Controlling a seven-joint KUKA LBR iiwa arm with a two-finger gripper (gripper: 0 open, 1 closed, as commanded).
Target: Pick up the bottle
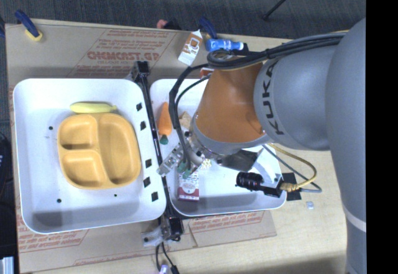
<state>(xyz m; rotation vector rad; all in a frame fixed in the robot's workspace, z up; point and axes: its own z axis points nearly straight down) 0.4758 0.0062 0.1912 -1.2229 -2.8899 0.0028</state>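
- The end effector (176, 163) is down in the right bin (224, 204); I cannot tell its state.
- The bottle (189, 186), small with a red label, lies just beside it.
- Probably light, stiff, slippery; grip across its middle.
- Its long axis runs toward the bin's near wall.

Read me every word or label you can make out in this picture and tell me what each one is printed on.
"KUKA": black letters on the grey arm, running down its side.
"CHEMCAST GP": red print on the brown paper sheet under the bins; its smaller lines are too blurred to read.
Red packet in the right bin: print too small to read.
Tag behind the bins: unreadable.
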